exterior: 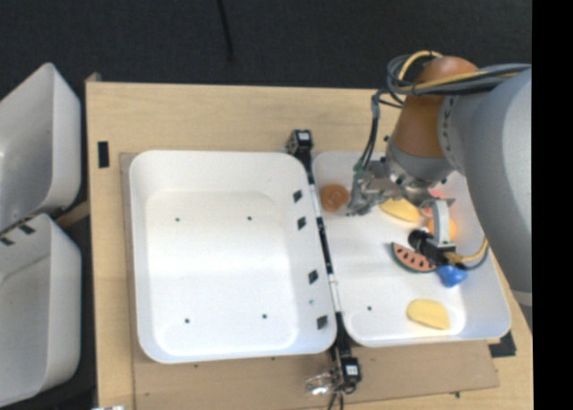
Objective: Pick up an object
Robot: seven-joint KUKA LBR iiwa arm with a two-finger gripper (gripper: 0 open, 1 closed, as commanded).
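The grey arm (pixel 488 158) with its orange band (pixel 425 122) reaches in from the right over the right-hand bin (pixel 376 323); its gripper (pixel 365 195) hangs low over the far left part of that bin, near the divide between the two bins; whether the gripper is wide or narrow cannot be told, as the wrist and cables crowd that spot, and nothing can be seen held in it.

A small round brownish-orange object (pixel 334 197) lies on the bin floor just left of the gripper, close to the bin's left wall; whether the gripper touches it cannot be told. A yellow, banana-like piece (pixel 400 211) lies just right of the gripper, partly under the wrist; a watermelon-slice toy (pixel 414 259), red with a dark rind, lies nearer the middle of the bin; a small blue object (pixel 452 276) sits just to its right; a yellow oval piece (pixel 429 313) rests apart from these, toward the near right corner.

The left-hand bin (pixel 161 175) sits side by side with the right one on the wooden bench (pixel 224 108); black clips (pixel 300 140) mark the seam between the bins at its far and near ends.
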